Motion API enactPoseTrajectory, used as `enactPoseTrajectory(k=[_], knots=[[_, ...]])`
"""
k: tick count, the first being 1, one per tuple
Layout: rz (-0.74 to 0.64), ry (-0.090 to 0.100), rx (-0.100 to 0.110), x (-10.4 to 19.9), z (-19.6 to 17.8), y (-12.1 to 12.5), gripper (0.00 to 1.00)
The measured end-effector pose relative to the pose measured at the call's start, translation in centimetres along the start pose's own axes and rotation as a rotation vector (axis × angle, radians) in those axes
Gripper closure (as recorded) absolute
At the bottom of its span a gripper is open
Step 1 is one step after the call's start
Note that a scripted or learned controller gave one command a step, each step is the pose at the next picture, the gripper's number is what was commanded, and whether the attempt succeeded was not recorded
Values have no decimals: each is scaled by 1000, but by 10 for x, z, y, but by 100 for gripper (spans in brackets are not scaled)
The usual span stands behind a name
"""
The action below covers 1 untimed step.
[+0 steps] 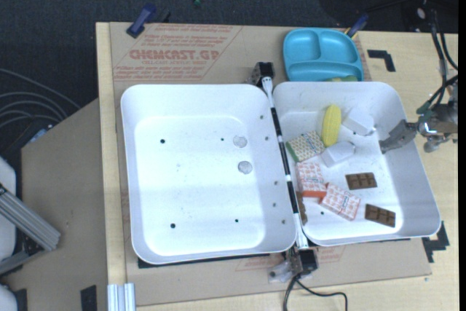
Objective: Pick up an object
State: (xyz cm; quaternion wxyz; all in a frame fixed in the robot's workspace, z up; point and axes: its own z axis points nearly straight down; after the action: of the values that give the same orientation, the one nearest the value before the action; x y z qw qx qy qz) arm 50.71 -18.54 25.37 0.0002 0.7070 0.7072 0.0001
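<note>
Bench [182, 54] | right bin [415, 186]: corn [331, 124], chocolate bars [361, 181], packets | fingers [397, 135]: state unclear

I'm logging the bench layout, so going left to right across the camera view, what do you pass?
Left bin → two round discs → patterned cards → yellow corn cob → brown chocolate bar → gripper

Bench [182, 54], brown board top w/ red print. On it: 2 white bins, left [200, 167] & right [408, 171], touching; blue tray [322, 53] behind right bin.
</note>
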Motion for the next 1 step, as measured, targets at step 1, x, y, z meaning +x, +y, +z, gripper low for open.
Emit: enactPoseTrajectory(k=[1], knots=[[0, 0, 1, -4, 169, 21, 0]])
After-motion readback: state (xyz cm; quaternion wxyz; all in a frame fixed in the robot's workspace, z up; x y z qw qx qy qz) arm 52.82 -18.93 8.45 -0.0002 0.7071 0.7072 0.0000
